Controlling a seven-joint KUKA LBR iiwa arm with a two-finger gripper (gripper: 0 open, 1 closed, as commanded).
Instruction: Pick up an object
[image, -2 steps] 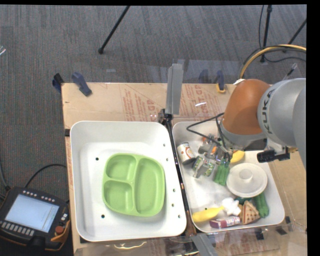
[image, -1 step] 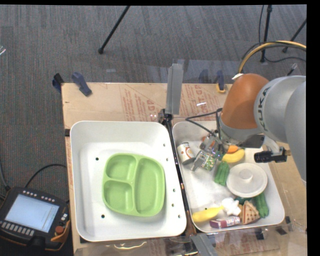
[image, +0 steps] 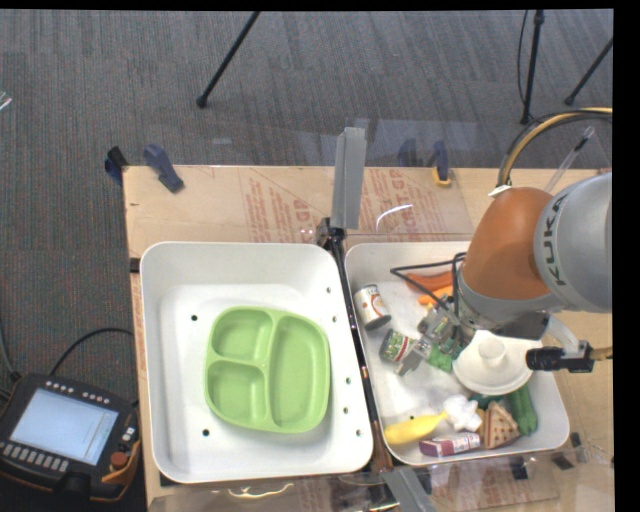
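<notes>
Lower left corner: a teach pendant (image: 65, 428) with a lit pale screen lies on the grey carpet beside the bench, its cable looping off to the left.
Lower right, front of right bin: a yellow banana-shaped toy (image: 414, 429), a small pink-and-white packet (image: 450, 445), a brown waffle-textured wedge (image: 497, 426) and a dark green vegetable-like piece (image: 523, 411) crowd the bin's near edge.
Left bin (image: 160, 300): at lower centre-left, holding a green divided plate (image: 268, 368) with three compartments, lying flat near its middle.
Right bin (image: 552, 440): lower right of the frame, touching the left bin along a shared rim.
Middle of right bin: a white bowl (image: 491, 365) sits just right of the gripper; a small green-labelled can (image: 397, 347) lies on its side just left of it, and a second can (image: 371, 303) with a red-and-white label lies a little above that.
Gripper (image: 430, 350): low inside the right bin, between the green-labelled can and the white bowl; whether the jaws are apart or together cannot be told, as clutter and the wrist hide them.
Arm (image: 540, 255): enters from the right edge, the orange band bulging at centre right, bent down toward the bin.
Far part of right bin: an orange piece (image: 436, 293) and a dark cable show beside the arm.
Upper frame: bench top (image: 230, 205) of plywood with clamps, then carpet and tripod legs.
</notes>
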